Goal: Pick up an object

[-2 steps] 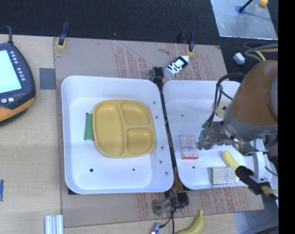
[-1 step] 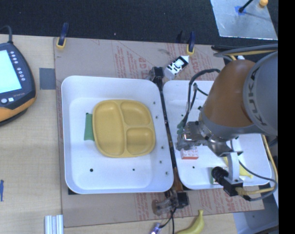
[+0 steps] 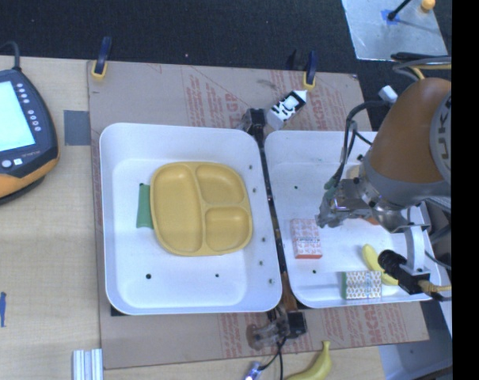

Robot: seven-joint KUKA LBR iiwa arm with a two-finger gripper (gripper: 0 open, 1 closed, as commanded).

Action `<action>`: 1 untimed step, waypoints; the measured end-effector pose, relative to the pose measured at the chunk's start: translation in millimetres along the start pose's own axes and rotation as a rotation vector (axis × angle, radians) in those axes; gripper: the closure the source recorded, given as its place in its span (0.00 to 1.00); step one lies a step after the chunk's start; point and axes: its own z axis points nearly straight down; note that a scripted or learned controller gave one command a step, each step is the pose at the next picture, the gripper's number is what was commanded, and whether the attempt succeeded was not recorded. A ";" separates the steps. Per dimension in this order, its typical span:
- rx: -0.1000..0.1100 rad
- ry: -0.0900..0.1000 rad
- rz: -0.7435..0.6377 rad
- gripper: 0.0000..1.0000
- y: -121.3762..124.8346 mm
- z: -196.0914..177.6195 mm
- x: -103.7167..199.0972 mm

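Hovering hand (image 3: 332,212) — grip state unclear — just above red-white box (image 3: 306,237), banana (image 3: 376,261) and green-white box (image 3: 361,284) nearby.

wooden bench (image 3: 41,252), cardboard sheet (image 3: 223,101), two white bins (image 3: 112,212)

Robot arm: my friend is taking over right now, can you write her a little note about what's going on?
Gripper: low over the right bin, above its left middle. Whether it is open or shut can't be told, and nothing shows in it.
Right bin: a red-and-white packet just below the gripper, a yellow banana-like piece, and a green-patterned box near the front edge.
Left bin: a yellow divided plate lying on something green.
Done: no pick can be seen.
Left: grab one object and lift it; the packet is closest.
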 end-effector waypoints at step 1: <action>0.003 0.000 -0.005 1.00 -11.3 0.1 83.6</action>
